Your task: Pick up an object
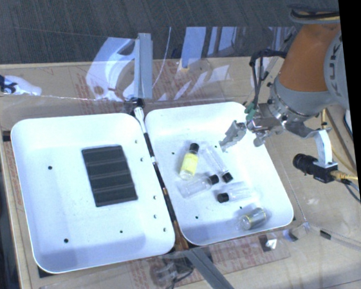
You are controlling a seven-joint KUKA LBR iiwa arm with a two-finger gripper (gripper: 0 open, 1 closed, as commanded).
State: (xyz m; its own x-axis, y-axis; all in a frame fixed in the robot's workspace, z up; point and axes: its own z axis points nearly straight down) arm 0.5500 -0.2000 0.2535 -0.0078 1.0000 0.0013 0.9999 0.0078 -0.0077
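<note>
Camera view looks down at a slant on a table (5, 86) carrying two shallow white bins side by side. The right bin (263, 163) holds the loose pickings: a yellow bottle with a dark cap (189, 161), several clear vials with dark caps (214, 169) lying on their sides, and a small metallic can (252, 218) near the front rim. They lie scattered and tipped over, which suits a picking trial, since nothing is stacked or wedged. The left bin (37, 189) has a dark ribbed block (109, 174) lying flat near its middle. The pincer (232, 134) hangs over the back of the right bin, above and just right of the yellow bottle, with its fingers apparently spread and nothing between them, though the slant makes this hard to be sure of. No label or brand on the bottles or can is legible; faint reddish print on the table is too blurred to read.
</note>
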